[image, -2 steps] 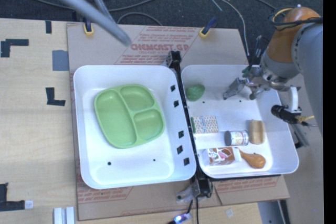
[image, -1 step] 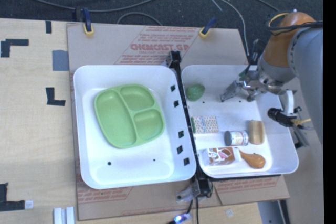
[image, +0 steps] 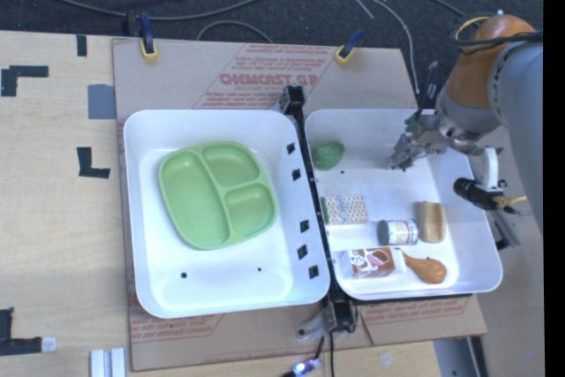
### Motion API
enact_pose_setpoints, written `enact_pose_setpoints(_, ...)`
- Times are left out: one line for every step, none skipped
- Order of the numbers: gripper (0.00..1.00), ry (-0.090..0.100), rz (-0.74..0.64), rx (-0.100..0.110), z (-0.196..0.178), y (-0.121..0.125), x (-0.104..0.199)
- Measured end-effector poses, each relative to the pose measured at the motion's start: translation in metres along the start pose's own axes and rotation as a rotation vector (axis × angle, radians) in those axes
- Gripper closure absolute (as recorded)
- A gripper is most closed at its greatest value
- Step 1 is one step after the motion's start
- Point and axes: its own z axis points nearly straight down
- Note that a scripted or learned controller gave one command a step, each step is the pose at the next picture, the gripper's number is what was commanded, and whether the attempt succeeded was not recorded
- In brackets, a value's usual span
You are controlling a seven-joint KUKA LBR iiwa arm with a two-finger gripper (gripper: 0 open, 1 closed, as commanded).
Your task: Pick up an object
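The gripper (image: 404, 158), finger state unclear, hovers in the right white bin (image: 459, 282) near a small green rounded lump (image: 327, 155), probably light and squashy, best pinched across its middle.

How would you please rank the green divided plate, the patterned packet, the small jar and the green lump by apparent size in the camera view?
1. Green divided plate, by far the largest.
2. Patterned packet.
3. Small jar and green lump look about alike; I would not rank them.
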Motion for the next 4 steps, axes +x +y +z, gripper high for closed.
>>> enact_pose_setpoints(1.00, 0.004, 0.003, -0.002, -0.058, -0.008, 0.000)
enact_pose_setpoints(1.00, 0.004, 0.001, -0.002, -0.119, -0.007, 0.006)
enact_pose_setpoints(1.00, 0.004, 0.001, -0.002, -0.163, -0.011, 0.012)
enact_pose_setpoints(1.00, 0.006, -0.002, 0.002, -0.168, -0.025, 0.060)
